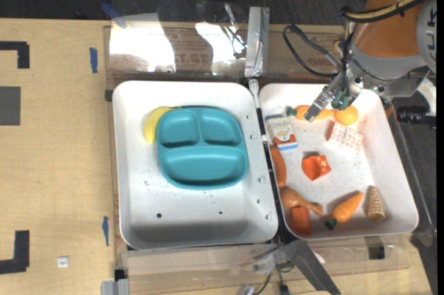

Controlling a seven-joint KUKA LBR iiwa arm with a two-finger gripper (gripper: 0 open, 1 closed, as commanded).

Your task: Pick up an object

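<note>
My gripper (329, 106) hangs over the back of the right bin (399, 175), open, its two fingers apart with nothing between them. An orange piece (303, 112) lies just left of it and a round orange fruit (347, 116) just right. Close by are a small carton (281, 130) and a pink-speckled white packet (345, 138). Farther forward lie a red-orange block (316, 166), a carrot (345, 207), a ridged tan cone (375, 203), a brown piece (298, 199) and a long reddish item (277, 163).
The left bin (139, 217) holds a teal divided plate (201, 146) with a yellow thing (152, 123) partly under its left edge. Clear plastic sheeting (180, 37) lies behind the bins. Cables (309, 54) trail near the arm at back right.
</note>
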